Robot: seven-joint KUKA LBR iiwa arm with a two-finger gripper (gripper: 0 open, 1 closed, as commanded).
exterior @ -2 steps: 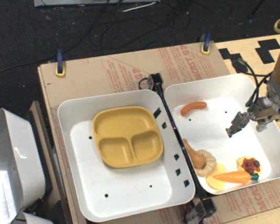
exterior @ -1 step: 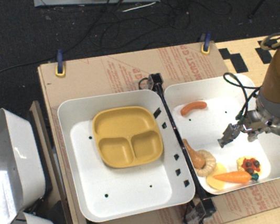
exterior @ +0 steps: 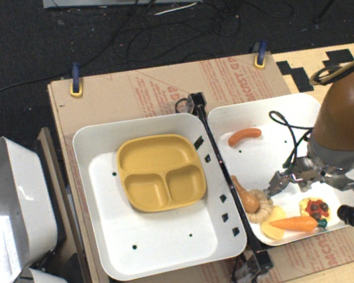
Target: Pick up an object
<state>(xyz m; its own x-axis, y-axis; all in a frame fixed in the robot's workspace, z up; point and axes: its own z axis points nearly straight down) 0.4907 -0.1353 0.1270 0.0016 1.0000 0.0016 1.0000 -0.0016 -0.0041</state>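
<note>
The gripper (exterior: 279, 184) hung low in the right bin (exterior: 305, 104) just beside the drumstick (exterior: 248, 198), its grasp state impossible to tell, so it likely needed to centre over that piece, clear of the carrot (exterior: 293, 224)

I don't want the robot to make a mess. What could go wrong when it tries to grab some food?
The toy foods are crowded: the chicken drumstick, a yellow piece, the carrot and a small pizza slice lie close together in the right bin, so the gripper might pinch two or push one aside. They also sit near the bin's walls, which the fingers could bump. A black cable lying in the bin might snag.
</note>
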